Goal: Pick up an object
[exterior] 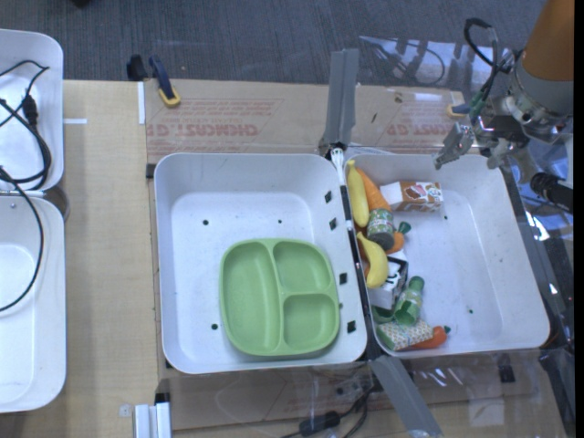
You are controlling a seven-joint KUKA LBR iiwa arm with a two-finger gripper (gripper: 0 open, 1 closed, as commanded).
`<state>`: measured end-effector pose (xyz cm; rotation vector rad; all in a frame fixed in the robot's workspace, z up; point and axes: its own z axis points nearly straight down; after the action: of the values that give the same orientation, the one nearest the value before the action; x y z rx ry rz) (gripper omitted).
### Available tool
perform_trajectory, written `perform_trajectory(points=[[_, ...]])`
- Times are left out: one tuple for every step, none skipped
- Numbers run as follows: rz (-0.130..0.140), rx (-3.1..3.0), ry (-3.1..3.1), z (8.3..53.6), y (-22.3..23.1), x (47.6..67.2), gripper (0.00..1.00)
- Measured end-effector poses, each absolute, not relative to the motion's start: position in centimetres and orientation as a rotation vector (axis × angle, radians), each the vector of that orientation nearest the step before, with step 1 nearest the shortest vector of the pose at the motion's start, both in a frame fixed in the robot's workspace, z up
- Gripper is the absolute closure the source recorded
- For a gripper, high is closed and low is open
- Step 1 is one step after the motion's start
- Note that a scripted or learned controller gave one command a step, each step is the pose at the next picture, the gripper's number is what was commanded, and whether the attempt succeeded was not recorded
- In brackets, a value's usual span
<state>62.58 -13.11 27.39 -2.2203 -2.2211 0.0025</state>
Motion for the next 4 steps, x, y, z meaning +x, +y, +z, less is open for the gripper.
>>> perform_trajectory(points=[[0.004,-2.051,-2.376,13.3,-14.0,65.8,0.00],[-0.007,-2.209,-2.260,10.5,-11.7,66.4,0.00],[-0.019,-2.222,-2.269,12.3,-12.0,66.8,1.00],[-0.001,-2.277,-2.168,9.3,-16.1,65.9,1.00]])
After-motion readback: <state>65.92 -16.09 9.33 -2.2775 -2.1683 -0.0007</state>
